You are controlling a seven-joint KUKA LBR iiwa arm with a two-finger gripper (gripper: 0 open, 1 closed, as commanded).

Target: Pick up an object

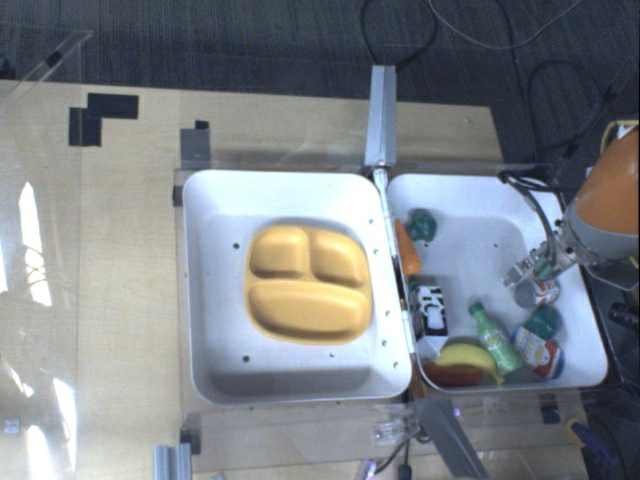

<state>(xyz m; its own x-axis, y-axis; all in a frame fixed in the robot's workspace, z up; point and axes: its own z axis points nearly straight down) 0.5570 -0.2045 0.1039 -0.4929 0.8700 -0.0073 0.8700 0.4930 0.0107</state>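
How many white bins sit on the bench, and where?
2. The left shallow white bin holds a yellow three-compartment plastic tray; the right shallow white bin holds the small objects, with the two-finger gripper above it.

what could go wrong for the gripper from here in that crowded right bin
The gripper is low at the right bin's right side. The banana, green bottle and neighbours lie packed together in the near corner, so a grasp may nudge several or slip. The carrot hugs the left wall, leaving the fingers little room.
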